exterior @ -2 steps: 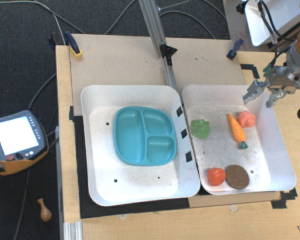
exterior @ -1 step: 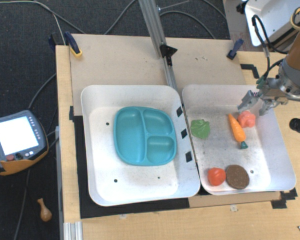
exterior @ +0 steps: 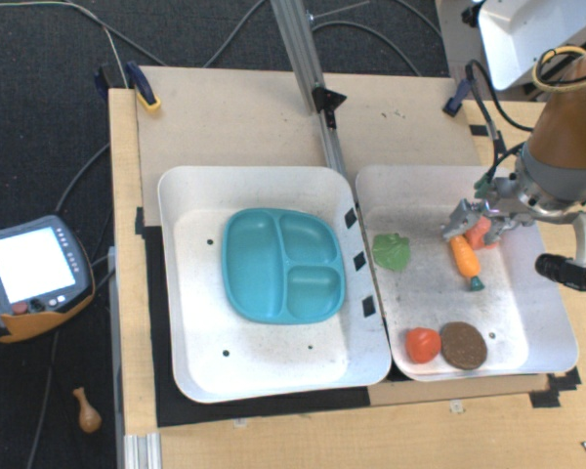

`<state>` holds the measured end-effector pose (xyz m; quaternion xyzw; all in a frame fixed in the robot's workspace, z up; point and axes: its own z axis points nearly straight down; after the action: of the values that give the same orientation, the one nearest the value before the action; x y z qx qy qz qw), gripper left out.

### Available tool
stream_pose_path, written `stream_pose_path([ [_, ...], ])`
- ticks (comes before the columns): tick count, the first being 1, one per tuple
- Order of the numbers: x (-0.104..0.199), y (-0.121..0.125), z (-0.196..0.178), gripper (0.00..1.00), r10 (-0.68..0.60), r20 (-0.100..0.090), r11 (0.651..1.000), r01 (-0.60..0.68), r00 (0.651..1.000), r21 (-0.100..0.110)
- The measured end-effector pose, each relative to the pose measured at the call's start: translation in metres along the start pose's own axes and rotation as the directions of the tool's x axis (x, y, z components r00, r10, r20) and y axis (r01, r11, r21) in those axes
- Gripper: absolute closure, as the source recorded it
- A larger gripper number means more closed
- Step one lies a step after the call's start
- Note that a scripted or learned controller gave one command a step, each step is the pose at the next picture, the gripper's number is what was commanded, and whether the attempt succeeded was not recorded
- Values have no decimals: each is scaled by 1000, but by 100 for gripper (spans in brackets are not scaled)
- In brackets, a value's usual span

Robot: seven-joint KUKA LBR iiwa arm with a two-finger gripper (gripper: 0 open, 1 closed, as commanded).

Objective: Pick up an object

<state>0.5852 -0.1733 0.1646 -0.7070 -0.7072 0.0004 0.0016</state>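
A toy carrot, orange with a dark green tip, lies in the upper right part of the right bin, slanting down toward the right. A small red-orange object, hard to identify, sits touching the carrot's upper end, partly under the gripper. Well apart to the left, near the bin's left wall, lies a green leafy toy. Along the bin's lower edge sit a red tomato-like toy and, just beside it on the right, a brown round disc. The left bin holds a turquoise divided plate with three compartments. The gripper reaches in from the right and hangs right above the carrot's upper end and the red-orange object. Whether its fingers are spread or pressed together cannot be told, since the metal parts blur together. The arm is cut off by the right edge.
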Motion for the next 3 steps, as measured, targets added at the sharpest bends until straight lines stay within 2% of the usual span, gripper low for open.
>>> stream_pose_path([
  [1,0,-2,60,0,0,1,1000,0,1000,-2],
  [2,0,-1,48,100,0,1,1000,0,1000,-5],
  [3,-3,-7,2,100,1,2,1000,-1,1000,-6],
])
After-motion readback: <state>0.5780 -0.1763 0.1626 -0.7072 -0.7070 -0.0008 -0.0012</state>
